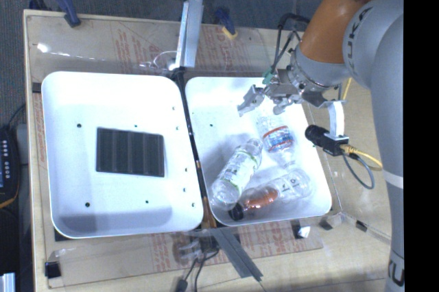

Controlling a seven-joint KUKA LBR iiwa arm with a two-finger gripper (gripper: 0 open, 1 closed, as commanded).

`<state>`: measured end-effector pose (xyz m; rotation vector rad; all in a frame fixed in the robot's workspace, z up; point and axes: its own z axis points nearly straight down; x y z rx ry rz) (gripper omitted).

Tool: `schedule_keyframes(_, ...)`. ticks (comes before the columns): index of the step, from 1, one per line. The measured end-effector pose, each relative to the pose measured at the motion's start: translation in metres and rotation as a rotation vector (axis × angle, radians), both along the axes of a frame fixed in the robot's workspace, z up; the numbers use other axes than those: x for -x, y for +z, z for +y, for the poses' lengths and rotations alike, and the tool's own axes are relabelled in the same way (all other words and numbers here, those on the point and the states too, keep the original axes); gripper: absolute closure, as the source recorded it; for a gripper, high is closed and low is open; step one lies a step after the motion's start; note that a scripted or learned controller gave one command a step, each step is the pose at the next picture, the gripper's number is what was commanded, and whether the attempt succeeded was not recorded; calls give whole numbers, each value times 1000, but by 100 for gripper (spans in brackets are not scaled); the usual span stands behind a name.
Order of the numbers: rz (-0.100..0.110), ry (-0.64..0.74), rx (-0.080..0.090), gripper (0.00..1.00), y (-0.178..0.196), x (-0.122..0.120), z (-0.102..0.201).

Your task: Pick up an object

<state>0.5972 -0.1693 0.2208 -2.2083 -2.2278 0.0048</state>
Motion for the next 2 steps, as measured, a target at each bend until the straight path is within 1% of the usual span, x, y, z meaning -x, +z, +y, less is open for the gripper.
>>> schedule_keyframes(1,-2,-14,1,0,-18,24,-41)
schedule_keyframes(2,-4,57,1,0,-2,27,-25)
